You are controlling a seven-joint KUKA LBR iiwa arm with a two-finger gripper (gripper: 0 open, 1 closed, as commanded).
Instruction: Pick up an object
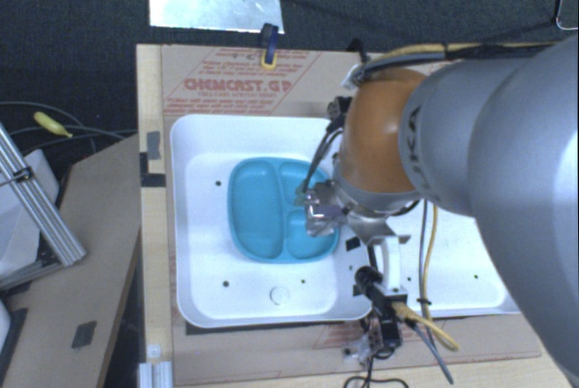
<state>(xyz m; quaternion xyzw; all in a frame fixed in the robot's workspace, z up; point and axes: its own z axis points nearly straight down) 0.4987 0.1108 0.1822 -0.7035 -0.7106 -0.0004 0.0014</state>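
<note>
Blue divided plate point(264, 207) flat in left bin point(204, 287).

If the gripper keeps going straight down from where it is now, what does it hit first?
Most likely the blue divided plate in the left bin: the gripper hangs over the plate's right edge. Depth is unclear from this slanted view, so it might just clip the rim.

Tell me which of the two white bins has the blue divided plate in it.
The left bin, farther from the arm's base. The blue plate lies in its middle, and the hand sits over the plate's right edge. The right bin is mostly hidden under the arm.
</note>
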